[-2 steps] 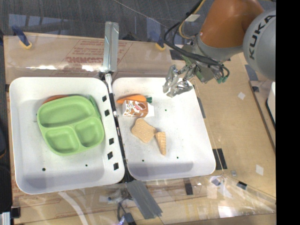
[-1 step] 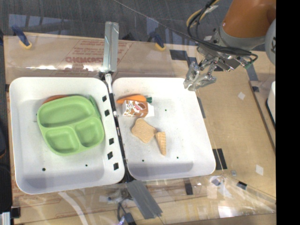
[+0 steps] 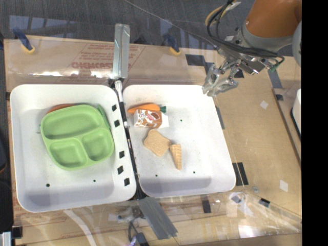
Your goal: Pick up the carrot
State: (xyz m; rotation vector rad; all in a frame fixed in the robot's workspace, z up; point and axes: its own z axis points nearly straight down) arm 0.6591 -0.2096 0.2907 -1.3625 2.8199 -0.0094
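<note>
Orange carrot (image 3: pixel 146 107) with green tip, green divided tray (image 3: pixel 77 136), white bins (image 3: pixel 215 152), tan bread slice (image 3: pixel 156 143)

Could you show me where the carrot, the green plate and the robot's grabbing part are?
carrot (image 3: pixel 145 107): camera view, on its orange body, right bin.
green plate (image 3: pixel 77 136): camera view, on the ridge between its compartments, left bin.
gripper (image 3: pixel 219 82): camera view, between its fingertips, above the right bin's far corner.

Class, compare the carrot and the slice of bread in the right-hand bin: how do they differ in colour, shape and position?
The carrot is orange with a green tip; the bread slice is pale tan. The carrot is long and narrow, the bread broad and flat. The carrot lies at the far side of the brown packet, the bread at the near side. Both lie in the right bin, apart from the gripper.
</note>
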